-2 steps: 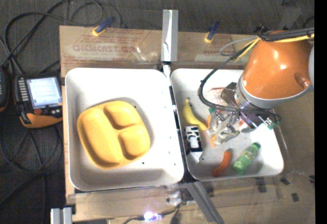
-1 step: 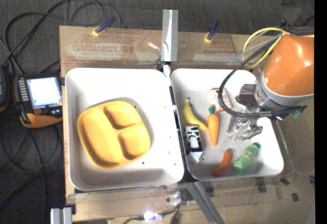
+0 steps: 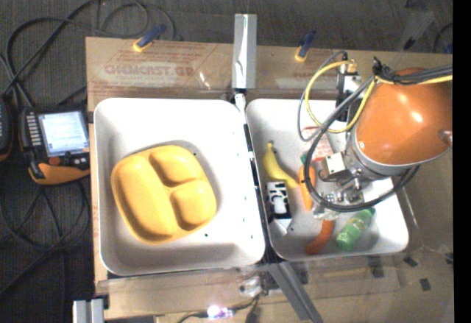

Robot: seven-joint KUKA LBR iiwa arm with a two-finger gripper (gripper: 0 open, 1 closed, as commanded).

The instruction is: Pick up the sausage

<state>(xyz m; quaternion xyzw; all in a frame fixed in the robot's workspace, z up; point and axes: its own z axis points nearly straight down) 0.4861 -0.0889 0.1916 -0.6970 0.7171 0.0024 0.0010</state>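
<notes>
I cannot tell the state of the fingers: the gripper (image 3: pixel 329 205) is sitting under the wrist and a tangle of cables, and I am seeing only dark metal parts there. It is hanging low over the right bin (image 3: pixel 401 237), just above the sausage (image 3: pixel 321 238). Whether it is touching the sausage I cannot judge.

The arm (image 3: pixel 401 126) is reaching in from the right, its orange band facing the camera and covering much of the bin's far right part. Yellow and black cables are looping from the wrist toward the bin's back wall.

The sausage is lying near the right bin's front wall, reddish-orange, slightly curved. Its long axis is running diagonally, the upper end pointing toward the gripper, the lower end toward the front left.

I am counting one sausage, one green bottle (image 3: pixel 354 229) just beside it on the right, one banana (image 3: pixel 279 165) at the left, one carrot (image 3: pixel 307 195) between banana and gripper, and one black-and-white box (image 3: pixel 277 199) below the banana. The left bin (image 3: pixel 132 109) is holding one yellow tray (image 3: pixel 164 193) with three compartments.
</notes>
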